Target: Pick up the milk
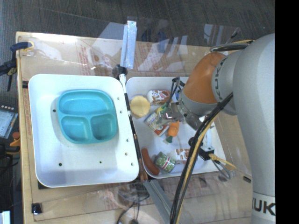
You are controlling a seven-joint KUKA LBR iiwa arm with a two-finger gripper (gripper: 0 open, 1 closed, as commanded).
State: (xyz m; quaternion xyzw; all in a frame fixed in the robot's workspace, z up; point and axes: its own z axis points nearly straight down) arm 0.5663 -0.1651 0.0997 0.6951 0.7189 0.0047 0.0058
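Whether the jaws are spread or pressed together I cannot tell: the gripper (170,112) is a dark cluster under the orange wrist band, low over the middle of the right bin (214,168), and the arm (243,101) hides much of it.

Judging from this, the task is not done. Nothing is visibly pinched or lifted clear of the bin. The gripper sits down among the packets in the bin's middle, so I take this for the reaching or grasping step, with lifting left to do.

Which item is the milk is not certain. The best candidate is the small white carton with a red-brown label (159,96) lying near the bin's far edge, just beside the round yellow item (139,106) and close to the gripper. A similar white and red packet (182,154) lies near the bin's near edge, beside a green-labelled can (164,162) and a red sausage (147,160). An orange carrot-like piece (173,129) and a crumpled pale wrapper (155,121) lie in the middle, right at the gripper.

The left bin (46,167) holds a teal divided tray (88,115), well apart from all this.

As for writing, white letters "KU" (263,208) show on the arm's base at the lower right. The labels on the packets are too small to read.
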